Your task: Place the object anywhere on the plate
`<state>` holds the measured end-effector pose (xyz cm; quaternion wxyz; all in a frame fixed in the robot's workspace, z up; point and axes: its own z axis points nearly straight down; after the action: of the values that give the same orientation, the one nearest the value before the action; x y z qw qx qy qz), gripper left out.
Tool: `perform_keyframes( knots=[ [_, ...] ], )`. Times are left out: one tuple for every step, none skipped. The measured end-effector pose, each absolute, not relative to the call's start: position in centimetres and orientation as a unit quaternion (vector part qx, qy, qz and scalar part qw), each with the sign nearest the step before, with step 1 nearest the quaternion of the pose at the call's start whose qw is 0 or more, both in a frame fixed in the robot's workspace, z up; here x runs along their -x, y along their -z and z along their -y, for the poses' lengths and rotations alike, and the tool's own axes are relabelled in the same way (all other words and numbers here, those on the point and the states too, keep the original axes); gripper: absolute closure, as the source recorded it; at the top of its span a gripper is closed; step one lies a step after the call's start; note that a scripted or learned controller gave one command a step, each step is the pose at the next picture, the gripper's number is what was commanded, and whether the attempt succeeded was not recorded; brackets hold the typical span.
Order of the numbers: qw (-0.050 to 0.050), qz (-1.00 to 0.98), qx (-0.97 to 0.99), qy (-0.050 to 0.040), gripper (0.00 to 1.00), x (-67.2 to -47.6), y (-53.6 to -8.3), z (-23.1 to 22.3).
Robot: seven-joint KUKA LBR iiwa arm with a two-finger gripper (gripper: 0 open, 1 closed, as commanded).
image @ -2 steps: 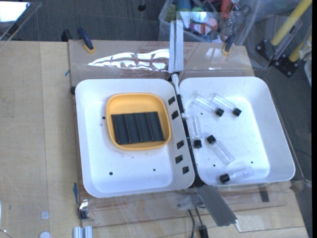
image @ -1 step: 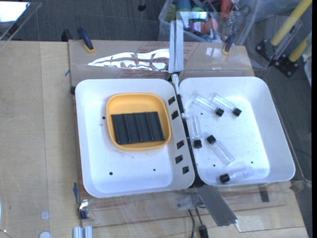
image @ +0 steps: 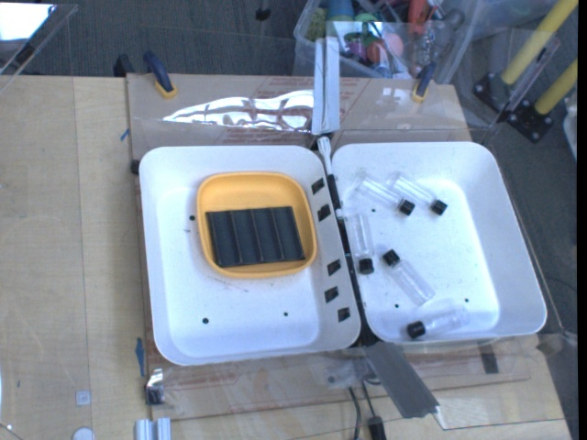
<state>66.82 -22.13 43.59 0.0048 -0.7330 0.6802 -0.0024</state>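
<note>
Nearest me, a flat grey metal strip (image: pixel 402 381) juts from under the bins. I count five clear vials (image: pixel 415 285) with black caps, scattered flat in the right bin (image: pixel 514 246). One rounded yellow plate (image: pixel 213 195) sits in the left bin (image: pixel 165 273), well apart from them, with one black ribbed slab (image: pixel 255 236) on it. Five black tabs (image: pixel 333 266) line the seam between the bins. Far off stands a clear tub (image: pixel 394 21) of clutter.
</note>
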Motion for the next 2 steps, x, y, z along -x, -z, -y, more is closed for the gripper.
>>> perform_keyframes(
  knots=[
    [0.004,-0.551,0.835,0.0024,1.00,-66.82,-43.54,21.62],
    [0.003,-0.376,0.927,0.0029,1.00,-66.84,-43.50,21.13]
  ],
)
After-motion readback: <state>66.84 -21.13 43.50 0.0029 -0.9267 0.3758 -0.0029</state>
